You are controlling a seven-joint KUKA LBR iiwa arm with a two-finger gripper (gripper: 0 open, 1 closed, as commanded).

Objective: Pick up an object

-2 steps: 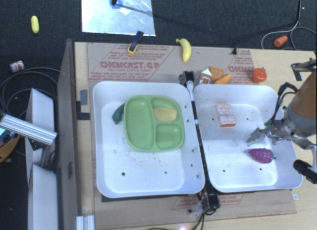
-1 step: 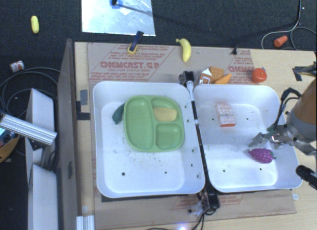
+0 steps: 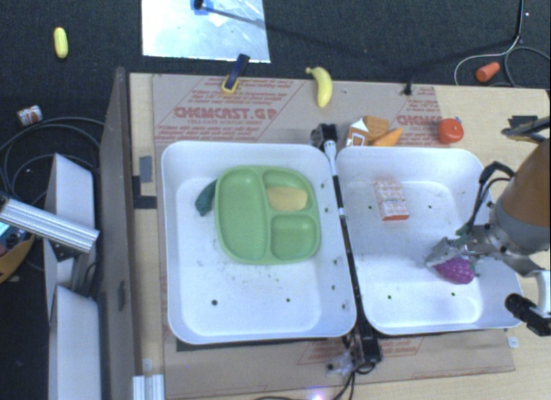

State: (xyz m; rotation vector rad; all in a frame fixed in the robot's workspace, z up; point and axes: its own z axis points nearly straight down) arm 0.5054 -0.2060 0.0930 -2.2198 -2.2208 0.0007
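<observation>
One purple object (image 3: 456,270) lies in the right bin (image 3: 413,308), toward its right side, with the gripper (image 3: 454,254) low over it and touching or nearly touching its top; whether the object sits between the tips cannot be told. Further back in that bin rests a small red-and-white box (image 3: 392,200), well apart from the purple piece. Left of it, the left bin (image 3: 250,312) holds a green divided tray (image 3: 266,215) with a yellow item (image 3: 287,198) in its upper right compartment and a dark green thing (image 3: 205,197) against its left edge. Behind the bins, on the cardboard, lie a banana (image 3: 322,86), an orange carrot-like piece (image 3: 384,137) and a red tomato-like ball (image 3: 450,131). The arm's grey body (image 3: 527,205) covers the right bin's far right rim, and the purple object is too blurred to identify.
</observation>
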